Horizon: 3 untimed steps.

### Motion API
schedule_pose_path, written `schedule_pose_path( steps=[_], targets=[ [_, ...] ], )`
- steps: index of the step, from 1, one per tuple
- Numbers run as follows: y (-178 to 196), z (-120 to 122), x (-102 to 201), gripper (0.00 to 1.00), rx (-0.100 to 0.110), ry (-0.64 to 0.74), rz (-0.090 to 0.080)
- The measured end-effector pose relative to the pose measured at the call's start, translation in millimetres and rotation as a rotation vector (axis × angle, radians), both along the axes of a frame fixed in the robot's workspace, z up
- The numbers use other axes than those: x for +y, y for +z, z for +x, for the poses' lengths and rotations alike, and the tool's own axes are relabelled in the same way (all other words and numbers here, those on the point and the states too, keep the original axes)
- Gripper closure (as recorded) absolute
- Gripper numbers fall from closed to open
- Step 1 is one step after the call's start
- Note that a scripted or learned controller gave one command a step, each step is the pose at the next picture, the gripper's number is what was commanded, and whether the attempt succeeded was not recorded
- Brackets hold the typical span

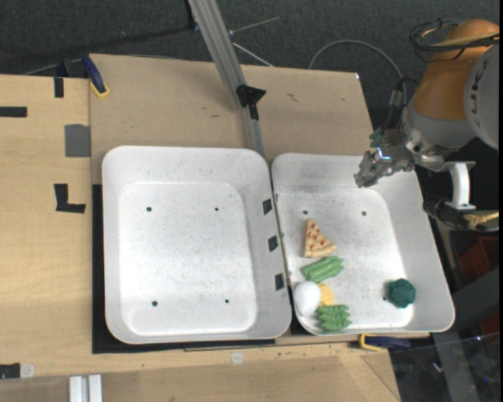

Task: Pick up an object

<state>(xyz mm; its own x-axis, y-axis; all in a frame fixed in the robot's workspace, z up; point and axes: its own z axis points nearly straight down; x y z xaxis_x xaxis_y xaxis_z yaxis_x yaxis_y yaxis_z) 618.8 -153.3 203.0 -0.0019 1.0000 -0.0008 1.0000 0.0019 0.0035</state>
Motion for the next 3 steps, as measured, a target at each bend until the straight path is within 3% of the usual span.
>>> schedule_pose_path(
  steps=[1,3],
  targets=[
    [34.9,0.9,0.4,1.00,0.000,0.000,0.000],
    [47.8,-24.8,109.0,1.00,0.005,0.005,0.003]
  ],
)
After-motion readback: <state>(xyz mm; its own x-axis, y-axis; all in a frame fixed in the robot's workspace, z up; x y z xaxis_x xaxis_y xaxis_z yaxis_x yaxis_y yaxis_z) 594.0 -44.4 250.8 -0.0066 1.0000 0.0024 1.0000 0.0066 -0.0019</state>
